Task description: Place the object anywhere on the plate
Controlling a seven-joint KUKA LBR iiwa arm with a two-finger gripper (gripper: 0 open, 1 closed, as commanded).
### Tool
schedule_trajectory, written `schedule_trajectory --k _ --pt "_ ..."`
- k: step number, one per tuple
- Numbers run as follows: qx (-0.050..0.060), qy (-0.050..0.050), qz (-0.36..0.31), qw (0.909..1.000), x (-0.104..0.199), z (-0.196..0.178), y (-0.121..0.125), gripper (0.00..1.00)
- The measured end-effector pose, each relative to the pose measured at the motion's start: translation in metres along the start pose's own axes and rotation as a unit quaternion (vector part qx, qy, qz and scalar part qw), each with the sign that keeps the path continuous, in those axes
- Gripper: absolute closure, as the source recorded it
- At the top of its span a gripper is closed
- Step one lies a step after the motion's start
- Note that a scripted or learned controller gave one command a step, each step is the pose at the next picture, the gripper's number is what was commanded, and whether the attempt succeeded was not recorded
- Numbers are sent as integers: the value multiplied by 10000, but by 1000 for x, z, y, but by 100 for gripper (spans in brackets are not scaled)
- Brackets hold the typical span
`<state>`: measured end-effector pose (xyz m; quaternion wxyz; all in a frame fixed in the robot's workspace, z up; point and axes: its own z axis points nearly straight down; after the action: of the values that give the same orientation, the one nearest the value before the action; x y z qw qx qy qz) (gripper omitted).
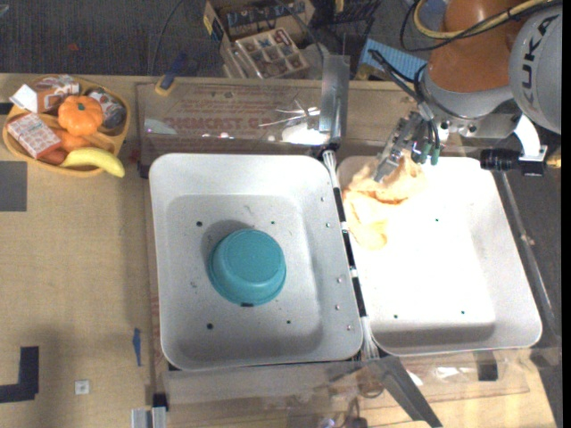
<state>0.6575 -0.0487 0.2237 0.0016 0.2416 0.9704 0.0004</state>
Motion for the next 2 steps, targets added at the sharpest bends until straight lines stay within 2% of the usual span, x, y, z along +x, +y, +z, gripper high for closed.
schedule_trajectory --k 1,2 --pt "-5 -3 -1974 9803 29 -11 38 100" --pt "-2 5 -2410 9705 56 0 81 100"
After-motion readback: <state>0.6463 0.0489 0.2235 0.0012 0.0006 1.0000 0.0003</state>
